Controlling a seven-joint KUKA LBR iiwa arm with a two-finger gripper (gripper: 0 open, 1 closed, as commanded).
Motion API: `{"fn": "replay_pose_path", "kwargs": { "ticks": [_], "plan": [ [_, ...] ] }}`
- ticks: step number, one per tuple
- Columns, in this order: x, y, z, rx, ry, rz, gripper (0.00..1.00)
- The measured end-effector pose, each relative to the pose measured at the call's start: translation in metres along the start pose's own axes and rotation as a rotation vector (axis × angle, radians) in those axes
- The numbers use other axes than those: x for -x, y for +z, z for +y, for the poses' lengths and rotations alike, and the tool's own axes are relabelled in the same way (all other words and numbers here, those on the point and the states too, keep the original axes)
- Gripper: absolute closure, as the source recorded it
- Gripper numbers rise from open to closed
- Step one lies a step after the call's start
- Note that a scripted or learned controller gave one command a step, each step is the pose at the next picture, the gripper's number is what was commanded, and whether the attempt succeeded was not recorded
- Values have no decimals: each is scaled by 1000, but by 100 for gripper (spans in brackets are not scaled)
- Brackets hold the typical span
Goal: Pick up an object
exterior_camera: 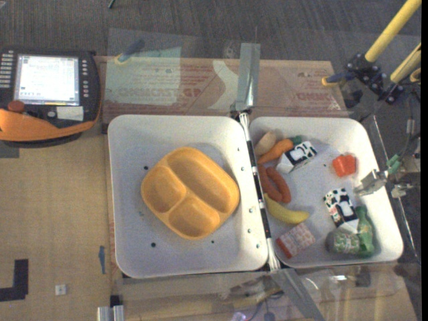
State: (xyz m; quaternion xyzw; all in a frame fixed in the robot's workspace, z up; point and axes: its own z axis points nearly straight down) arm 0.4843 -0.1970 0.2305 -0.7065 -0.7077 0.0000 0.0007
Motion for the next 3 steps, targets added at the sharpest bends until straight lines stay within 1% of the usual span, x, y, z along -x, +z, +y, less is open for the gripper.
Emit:
{"fn": "replay_pose_path", "kwargs": {
  "ticks": [1, 2, 3],
  "plan": [
    [13, 134, 0, 6, -24, 11, 0],
    [16, 125, -1, 5, -18, 6, 100],
    [-46, 4, 39, 1, 129, -1, 100]
  ]
}}
